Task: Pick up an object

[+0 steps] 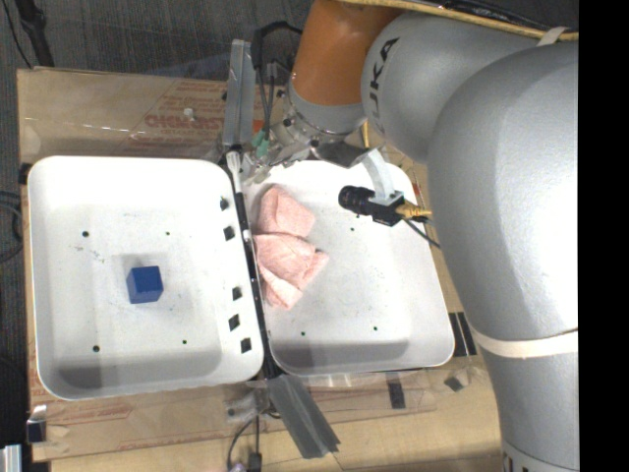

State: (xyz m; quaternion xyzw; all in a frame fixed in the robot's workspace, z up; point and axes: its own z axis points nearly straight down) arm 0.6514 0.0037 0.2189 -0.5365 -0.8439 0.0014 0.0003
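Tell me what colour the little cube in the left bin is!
Blue. The cube shows plainly in the camera view.

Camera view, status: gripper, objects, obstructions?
Gripper low at right bin's top-left corner, grip unclear. Crumpled pink cloth lies just below it, against the divider. Small blue cube alone in left bin. Nothing on the cloth.

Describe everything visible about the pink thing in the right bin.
The pink cloth looks like soft, crumpled fabric, pale pink with lighter folds, bunched into a loose heap of overlapping lumps. It lies flat on the floor of the right bin, close to that bin's left wall beside the divider between bins. The tool area sits just above its upper end; contact cannot be judged.
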